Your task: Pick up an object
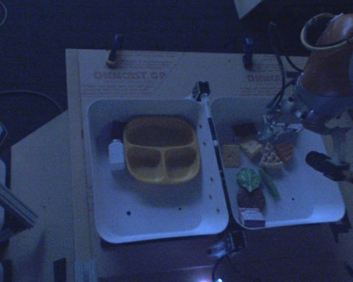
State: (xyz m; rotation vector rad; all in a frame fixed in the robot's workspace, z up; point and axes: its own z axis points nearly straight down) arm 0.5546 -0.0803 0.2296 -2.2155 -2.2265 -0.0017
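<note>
Gripper (277, 129) dim, indistinct among toys (270, 154)

Small toy foods bunched in the right bin (317, 207), dark block (243, 128) near its back edge, tan square cracker (230, 155) by its left wall, pizza slice (272, 157) mid-bin, green leafy piece (248, 178) and green bean (269, 184) beside it, little box (252, 216) at the front edge

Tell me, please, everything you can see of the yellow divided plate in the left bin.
The yellow divided plate is a rounded square, seemingly plastic, with one wide compartment along its far side and two smaller ones along its near side. It lies flat and upright on the floor of the left bin, slightly toward the far end. All three compartments look bare in the dim light. A small white bottle sits right against its left edge.
</note>
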